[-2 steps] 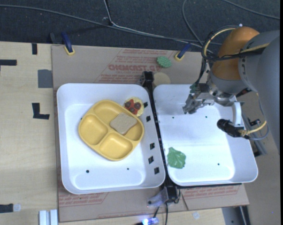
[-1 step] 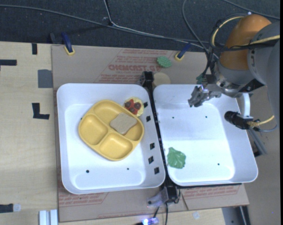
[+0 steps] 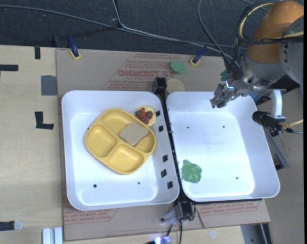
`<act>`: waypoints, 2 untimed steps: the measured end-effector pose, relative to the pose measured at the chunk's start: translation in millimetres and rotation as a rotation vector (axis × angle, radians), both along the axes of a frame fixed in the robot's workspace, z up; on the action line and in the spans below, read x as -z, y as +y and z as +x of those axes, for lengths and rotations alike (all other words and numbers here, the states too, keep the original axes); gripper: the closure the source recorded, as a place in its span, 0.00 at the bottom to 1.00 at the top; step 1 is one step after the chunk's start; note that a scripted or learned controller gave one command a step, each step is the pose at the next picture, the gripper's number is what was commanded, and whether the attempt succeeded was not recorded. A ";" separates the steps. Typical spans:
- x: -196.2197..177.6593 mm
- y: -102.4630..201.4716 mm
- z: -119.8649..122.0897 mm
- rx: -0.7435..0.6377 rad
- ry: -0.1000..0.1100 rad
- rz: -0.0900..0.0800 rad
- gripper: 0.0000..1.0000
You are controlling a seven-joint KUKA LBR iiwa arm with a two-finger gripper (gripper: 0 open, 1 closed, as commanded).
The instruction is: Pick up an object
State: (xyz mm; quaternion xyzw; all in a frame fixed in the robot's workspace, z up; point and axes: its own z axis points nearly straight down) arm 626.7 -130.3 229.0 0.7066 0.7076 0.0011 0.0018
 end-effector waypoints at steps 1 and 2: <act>-8.6 49.4 -7.4 -0.004 0.005 0.003 1.00; -14.5 105.7 -12.5 -0.005 0.005 0.003 1.00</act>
